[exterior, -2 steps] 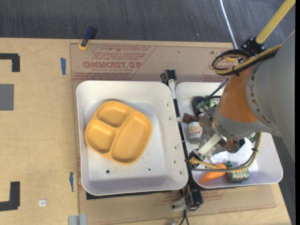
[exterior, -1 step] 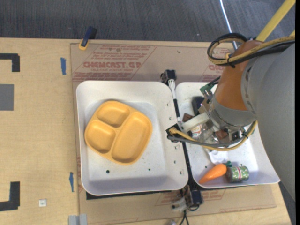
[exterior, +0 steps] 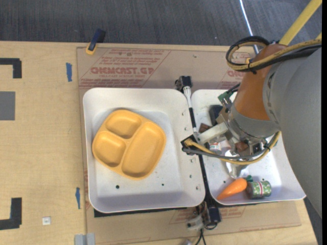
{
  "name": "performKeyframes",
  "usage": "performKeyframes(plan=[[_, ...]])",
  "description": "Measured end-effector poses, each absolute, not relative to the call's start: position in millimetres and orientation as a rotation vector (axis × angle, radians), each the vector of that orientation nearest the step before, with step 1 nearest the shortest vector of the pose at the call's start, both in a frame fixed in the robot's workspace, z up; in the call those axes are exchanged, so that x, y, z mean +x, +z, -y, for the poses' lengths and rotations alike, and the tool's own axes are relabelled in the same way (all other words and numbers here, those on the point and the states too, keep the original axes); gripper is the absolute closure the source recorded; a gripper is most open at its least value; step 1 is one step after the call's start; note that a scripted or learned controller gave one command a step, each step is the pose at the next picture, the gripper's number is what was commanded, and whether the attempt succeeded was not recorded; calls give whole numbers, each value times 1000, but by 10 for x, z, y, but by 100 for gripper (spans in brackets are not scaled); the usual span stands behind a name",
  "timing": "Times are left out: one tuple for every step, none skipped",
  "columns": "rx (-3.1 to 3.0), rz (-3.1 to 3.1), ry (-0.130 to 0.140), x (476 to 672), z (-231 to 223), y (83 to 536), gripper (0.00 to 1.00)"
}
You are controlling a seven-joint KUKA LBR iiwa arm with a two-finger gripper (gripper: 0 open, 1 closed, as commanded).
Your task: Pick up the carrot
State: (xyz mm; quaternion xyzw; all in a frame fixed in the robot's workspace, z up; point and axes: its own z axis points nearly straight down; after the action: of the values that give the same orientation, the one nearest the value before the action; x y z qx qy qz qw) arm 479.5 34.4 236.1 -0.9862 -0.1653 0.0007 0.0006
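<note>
Camera view, from above the tabletop [exterior: 41, 137]: the grey arm [exterior: 291, 96] hangs over the right-hand white bin [exterior: 286, 180], its claw [exterior: 239, 166] low above the bin floor, and whether the claw is open or closed cannot be told. Left of the claw, a yellow divided plate [exterior: 129, 143] lies in the other white bin [exterior: 102, 193]. Just below the claw lies the carrot [exterior: 233, 188], not yet lifted; a small green can [exterior: 259, 188] touching its leafy end may crowd the grasp.
</note>
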Motion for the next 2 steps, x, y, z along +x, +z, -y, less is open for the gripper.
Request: performKeyframes(plan=[[-2928, 1128, 6, 4858, -372, 1841, 0], [-3000, 928, 2, 4792, -613, 1843, 0]])
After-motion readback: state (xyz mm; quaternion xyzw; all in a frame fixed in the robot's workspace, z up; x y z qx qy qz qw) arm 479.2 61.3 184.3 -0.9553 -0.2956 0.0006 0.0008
